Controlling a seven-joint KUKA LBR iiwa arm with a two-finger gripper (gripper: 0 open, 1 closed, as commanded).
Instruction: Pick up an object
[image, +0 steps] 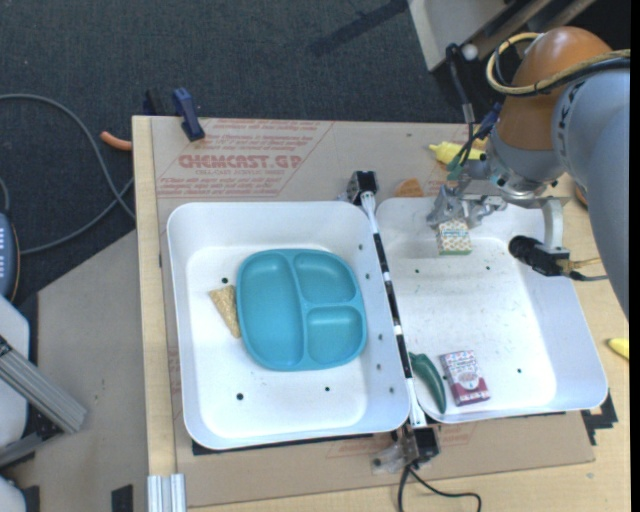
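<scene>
The claw (455, 222) grips a small patterned block (454, 238) over the right bin (560, 330) (far end), so lift straight, without swinging.

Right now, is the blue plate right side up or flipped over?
Right side up. The blue plate lies flat in the left bin, and its three hollow sections face upward, with the raised dividers between them showing.

Red print on the brown board (250, 155) lying on the table behind the bins reads roughly "CHEMCAST GP" — the smaller lines above and below it are too small to read.
</scene>
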